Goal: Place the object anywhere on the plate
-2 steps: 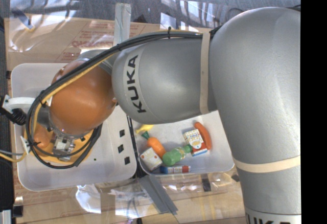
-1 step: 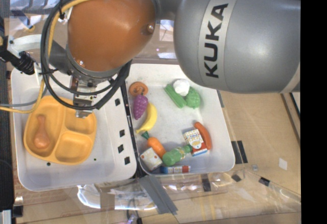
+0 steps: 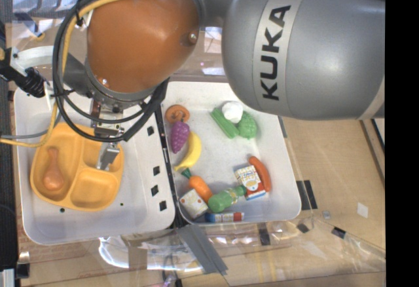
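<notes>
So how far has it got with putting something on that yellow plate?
One piece already looks placed: an orange drumstick-shaped toy lies in the left compartment of the yellow plate. The hand hangs over the plate's upper middle; whether it carries anything I cannot tell. The other toys, such as the banana and the purple grapes, lie in the right bin.

the arm (image 3: 196, 37) hides the left bin's (image 3: 141, 207) twelve o'clock rim; the yellow plate's (image 3: 85, 191) twelve o'clock edge sits behind the gripper (image 3: 108, 156).
</notes>
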Robot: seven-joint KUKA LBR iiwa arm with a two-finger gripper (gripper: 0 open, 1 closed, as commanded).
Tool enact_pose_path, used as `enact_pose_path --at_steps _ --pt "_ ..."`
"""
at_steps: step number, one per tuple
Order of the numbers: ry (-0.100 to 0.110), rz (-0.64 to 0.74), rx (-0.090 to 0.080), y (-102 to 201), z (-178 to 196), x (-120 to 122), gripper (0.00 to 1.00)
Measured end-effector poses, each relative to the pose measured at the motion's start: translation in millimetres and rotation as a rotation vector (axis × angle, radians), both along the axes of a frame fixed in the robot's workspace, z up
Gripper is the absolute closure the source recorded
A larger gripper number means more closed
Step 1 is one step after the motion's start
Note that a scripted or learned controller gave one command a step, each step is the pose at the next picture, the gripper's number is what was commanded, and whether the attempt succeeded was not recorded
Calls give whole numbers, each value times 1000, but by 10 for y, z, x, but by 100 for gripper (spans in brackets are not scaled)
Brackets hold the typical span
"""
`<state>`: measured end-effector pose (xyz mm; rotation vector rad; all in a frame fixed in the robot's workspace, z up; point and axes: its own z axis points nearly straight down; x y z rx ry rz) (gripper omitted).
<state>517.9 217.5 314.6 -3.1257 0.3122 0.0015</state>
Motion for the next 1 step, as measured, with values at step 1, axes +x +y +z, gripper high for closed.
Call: enact_pose_path --at_steps 1 --pt "-8 -2 1 -581 1805 303 0"
